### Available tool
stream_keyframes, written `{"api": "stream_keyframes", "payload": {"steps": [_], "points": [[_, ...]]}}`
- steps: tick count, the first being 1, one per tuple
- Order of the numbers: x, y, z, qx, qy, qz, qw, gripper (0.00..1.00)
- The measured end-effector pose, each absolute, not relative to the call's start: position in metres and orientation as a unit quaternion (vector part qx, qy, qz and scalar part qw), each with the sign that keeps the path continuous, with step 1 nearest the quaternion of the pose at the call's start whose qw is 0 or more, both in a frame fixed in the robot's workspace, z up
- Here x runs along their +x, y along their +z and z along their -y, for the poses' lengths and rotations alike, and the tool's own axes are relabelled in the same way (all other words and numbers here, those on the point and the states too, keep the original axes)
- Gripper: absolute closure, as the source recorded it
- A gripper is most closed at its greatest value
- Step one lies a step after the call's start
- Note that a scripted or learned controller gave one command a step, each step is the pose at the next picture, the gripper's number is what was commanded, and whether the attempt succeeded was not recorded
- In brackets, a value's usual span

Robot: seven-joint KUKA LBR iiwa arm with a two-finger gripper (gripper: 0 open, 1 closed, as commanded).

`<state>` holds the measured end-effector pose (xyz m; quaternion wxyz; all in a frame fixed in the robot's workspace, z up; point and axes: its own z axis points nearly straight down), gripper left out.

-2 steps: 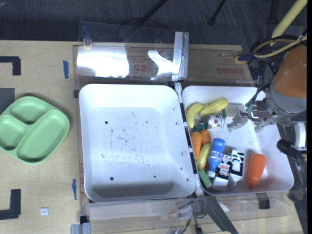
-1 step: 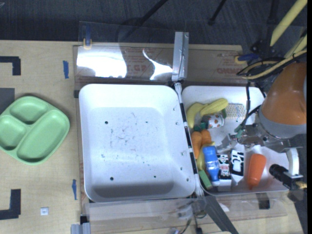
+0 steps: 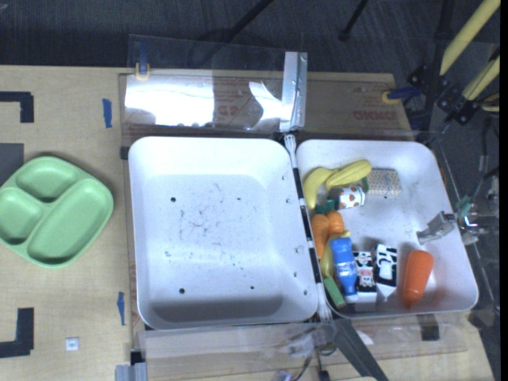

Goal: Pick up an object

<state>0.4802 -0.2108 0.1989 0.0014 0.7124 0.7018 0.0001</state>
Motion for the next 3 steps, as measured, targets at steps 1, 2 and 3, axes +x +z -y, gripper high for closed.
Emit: {"api": "stream_keyframes", "payload": {"steps": [1,2,3], "points": [[0.481,0.115,0.214,0.744,0.0031,-0.668,-0.003,0.0],[0.486,0.09,0.208,0.743,0.0083,-0.669,-0.006,0.0],[0.486,0.099,0.213,0.745,0.0062,-0.667,0.0,1.0]]}}
